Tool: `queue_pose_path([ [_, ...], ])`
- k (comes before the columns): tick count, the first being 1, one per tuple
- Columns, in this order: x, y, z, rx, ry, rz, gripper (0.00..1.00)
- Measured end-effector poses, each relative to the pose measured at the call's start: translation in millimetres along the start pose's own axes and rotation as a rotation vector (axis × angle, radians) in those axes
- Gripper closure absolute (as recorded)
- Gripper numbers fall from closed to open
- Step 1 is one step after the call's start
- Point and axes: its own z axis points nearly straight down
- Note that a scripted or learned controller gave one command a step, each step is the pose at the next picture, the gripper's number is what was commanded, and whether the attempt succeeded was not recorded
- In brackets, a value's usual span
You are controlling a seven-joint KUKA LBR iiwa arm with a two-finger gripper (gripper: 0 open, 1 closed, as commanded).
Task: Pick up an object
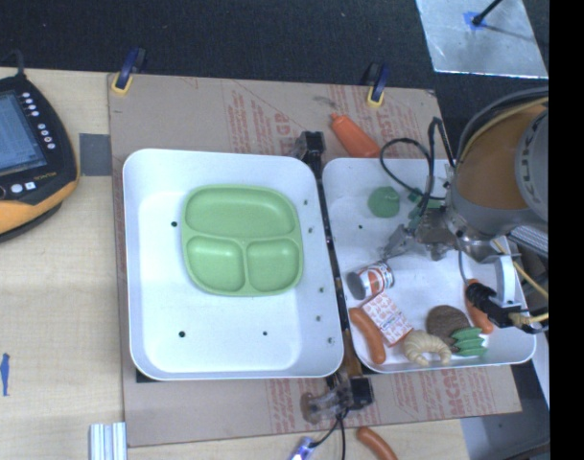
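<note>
A grey arm with an orange band reaches in from the right over the right-hand white bin. Its gripper hangs low above the bin's middle; whether the jaws are wide or narrow cannot be told, and nothing shows between them. Just left of it and nearer lies a small red-and-white can. A green round piece sits toward the far side. Along the near edge lie a sausage, a patterned packet and a croissant. The left bin holds a green divided plate. This looks like the approach step: next, the gripper must settle over one object and grip it.
</note>
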Motion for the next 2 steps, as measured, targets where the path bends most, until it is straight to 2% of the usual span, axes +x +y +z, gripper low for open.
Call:
queue_pose_path([
  [1,2.3,78.2,-1.4,-0.001,0.002,0.003,0.0],
  [2,1.7,77.9,-11.6,0.002,0.002,-0.001,1.0],
])
